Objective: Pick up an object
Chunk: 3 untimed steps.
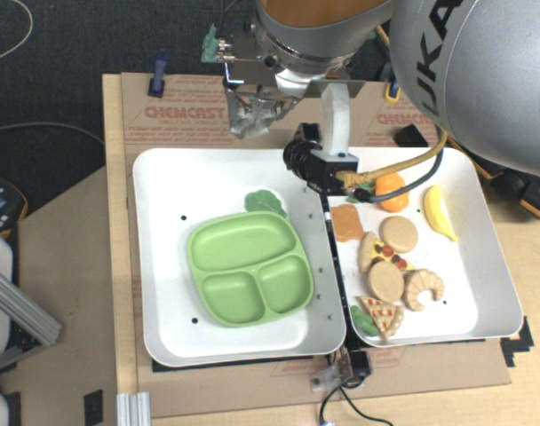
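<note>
Green divided tray point(248, 269) sits mid left bin point(154, 229), with a small green leafy piece point(266, 201) touching its upper edge. Candidate picks crowd the right bin point(492, 264): orange point(393, 192), banana point(440, 212), croissant point(424, 288). Tool point(250, 122) is at upper centre of frame, over the left bin's far rim; cannot tell if apart or together. Risks: the tray is wide and flat, so it likely slips. The leafy piece is thin, so the tool may close on nothing. The right-bin items are packed, so neighbours may get knocked.
</note>
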Each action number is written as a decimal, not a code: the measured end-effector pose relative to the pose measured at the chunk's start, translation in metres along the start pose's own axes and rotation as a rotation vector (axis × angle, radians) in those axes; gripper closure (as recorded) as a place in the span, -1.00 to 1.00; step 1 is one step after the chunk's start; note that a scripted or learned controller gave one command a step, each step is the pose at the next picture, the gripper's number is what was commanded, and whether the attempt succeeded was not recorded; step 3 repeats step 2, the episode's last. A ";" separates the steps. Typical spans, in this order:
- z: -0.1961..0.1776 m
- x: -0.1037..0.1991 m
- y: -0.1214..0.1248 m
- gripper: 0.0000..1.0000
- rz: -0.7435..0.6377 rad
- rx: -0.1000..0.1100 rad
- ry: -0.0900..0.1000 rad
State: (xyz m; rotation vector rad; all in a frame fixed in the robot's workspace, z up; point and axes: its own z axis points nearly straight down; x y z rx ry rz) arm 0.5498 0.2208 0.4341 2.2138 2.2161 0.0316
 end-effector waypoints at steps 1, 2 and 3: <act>0.079 0.003 -0.060 1.00 -0.001 0.032 -0.011; -0.096 0.004 -0.069 1.00 -0.002 0.001 0.003; -0.096 0.004 -0.069 1.00 -0.002 0.001 0.003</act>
